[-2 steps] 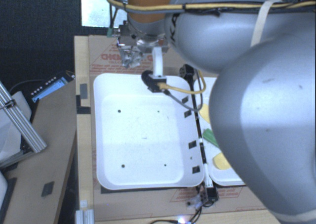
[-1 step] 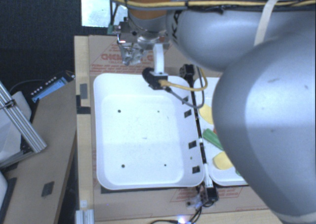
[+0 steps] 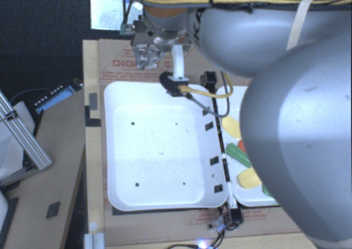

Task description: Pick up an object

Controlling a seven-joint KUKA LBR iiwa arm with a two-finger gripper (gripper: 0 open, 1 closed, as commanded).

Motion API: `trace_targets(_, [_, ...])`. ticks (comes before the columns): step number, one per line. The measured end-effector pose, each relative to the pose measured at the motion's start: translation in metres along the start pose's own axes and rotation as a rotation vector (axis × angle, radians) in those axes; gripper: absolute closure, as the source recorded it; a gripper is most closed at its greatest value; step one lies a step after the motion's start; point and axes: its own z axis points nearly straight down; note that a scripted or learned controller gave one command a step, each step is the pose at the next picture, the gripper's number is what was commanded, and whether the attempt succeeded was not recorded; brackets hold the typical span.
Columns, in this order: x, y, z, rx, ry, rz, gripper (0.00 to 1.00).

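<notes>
My gripper [image 3: 145, 60] hangs above the cardboard just past the far edge of the left bin [image 3: 111, 132], with nothing visibly in it. The right bin [image 3: 237, 106] is mostly hidden behind my arm. In its visible strip lie a yellow piece [image 3: 231, 127], a green object [image 3: 237, 154] with a red bit [image 3: 242, 144] beside it, and a second yellow piece [image 3: 248, 178] nearer the front. The gripper is well to the left of and behind these things.
Both bins rest on a cardboard sheet [image 3: 113, 64]. Black clips [image 3: 209, 127] run along the wall between the bins. An aluminium frame [image 3: 25, 143] and a blue-trimmed device [image 3: 55, 95] sit off the bench at left.
</notes>
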Motion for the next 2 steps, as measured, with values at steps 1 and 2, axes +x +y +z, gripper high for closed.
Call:
trace_targets(1, [0.001,0.001,-0.011,-0.003,0.000,-0.004,1.00])
trace_targets(2, [0.001,0.001,-0.022,-0.005,0.000,-0.009,1.00])
